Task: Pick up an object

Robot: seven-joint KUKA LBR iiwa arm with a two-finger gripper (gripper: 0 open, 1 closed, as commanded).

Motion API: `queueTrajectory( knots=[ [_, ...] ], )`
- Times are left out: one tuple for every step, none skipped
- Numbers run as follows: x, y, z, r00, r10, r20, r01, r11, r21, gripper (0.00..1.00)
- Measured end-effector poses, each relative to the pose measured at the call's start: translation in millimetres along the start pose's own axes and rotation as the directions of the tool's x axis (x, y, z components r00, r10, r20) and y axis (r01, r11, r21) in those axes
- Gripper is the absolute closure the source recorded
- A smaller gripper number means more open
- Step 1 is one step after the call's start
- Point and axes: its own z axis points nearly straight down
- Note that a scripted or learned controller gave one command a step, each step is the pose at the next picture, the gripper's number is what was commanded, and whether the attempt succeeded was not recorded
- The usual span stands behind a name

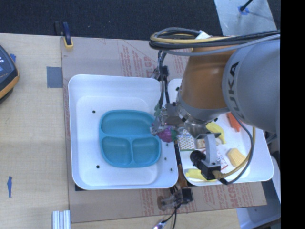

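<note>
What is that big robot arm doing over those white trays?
The grey and orange robot arm is reaching in over two white bins to pick something up. Its gripper is low at the right edge of the left bin, next to a blue divided plate. A small purple thing sits right at the gripper. The right bin holds little yellow and orange bits.

Wooden bench (28,142) under cardboard sheet (119,56), two white bins (76,128).

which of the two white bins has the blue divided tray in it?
The left bin: the blue divided tray lies flat in it. The right bin, largely under the arm, holds small yellow and orange items instead.
</note>
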Motion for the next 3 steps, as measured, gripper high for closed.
queueTrajectory(
  knots=[
    [-65, -9, 15, 1.000, 0.002, 0.000, -0.002, 1.000, 0.000, 1.00],
    [-2, -17, -25, 1.000, 0.000, -0.001, 0.000, 1.000, 0.000, 1.00],
    [54, -16, -40, 1.000, 0.000, -0.001, 0.000, 1.000, -0.001, 1.00]
  ],
)
